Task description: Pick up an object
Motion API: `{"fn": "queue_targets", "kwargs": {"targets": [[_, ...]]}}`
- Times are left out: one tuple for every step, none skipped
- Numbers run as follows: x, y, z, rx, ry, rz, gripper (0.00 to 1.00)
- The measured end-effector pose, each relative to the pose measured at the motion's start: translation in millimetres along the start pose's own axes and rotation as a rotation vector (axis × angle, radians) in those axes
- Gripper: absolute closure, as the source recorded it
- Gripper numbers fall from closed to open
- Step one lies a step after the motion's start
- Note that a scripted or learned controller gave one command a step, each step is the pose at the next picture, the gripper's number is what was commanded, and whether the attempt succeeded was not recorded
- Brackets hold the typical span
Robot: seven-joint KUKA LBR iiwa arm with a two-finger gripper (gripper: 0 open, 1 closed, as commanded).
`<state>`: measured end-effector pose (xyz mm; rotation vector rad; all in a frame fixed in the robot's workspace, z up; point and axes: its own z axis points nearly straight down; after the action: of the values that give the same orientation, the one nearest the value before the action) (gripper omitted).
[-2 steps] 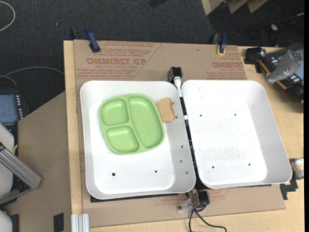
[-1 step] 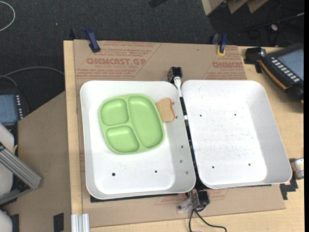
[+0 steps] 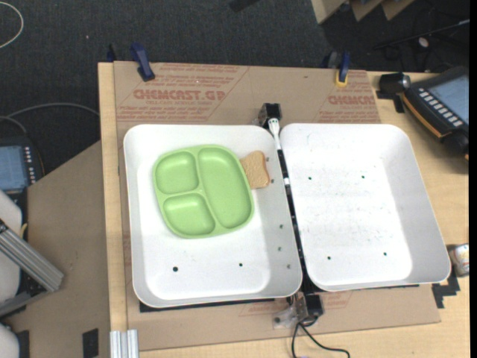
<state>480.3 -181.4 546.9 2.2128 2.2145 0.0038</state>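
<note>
A green divided plate (image 3: pixel 203 192) lies in the left bin (image 3: pixel 149 267), toward its 11 o'clock corner. A tan cracker-like piece (image 3: pixel 256 170) touches the plate's rim at 2 o'clock. The right bin (image 3: pixel 402 200) adjoins at 3 o'clock.

Brown board (image 3: pixel 186 88) under white bins carries red print reading "CHEMCAST" at upper left, letters after it unclear; same red print repeats at upper right, partly cut off.
</note>
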Motion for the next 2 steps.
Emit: {"fn": "queue_targets", "kwargs": {"targets": [[30.6,-3.0,134.4,0.024,0.011,-0.001,1.00],[76.2,-3.1,195.4,0.017,0.009,-0.004,1.00]]}}
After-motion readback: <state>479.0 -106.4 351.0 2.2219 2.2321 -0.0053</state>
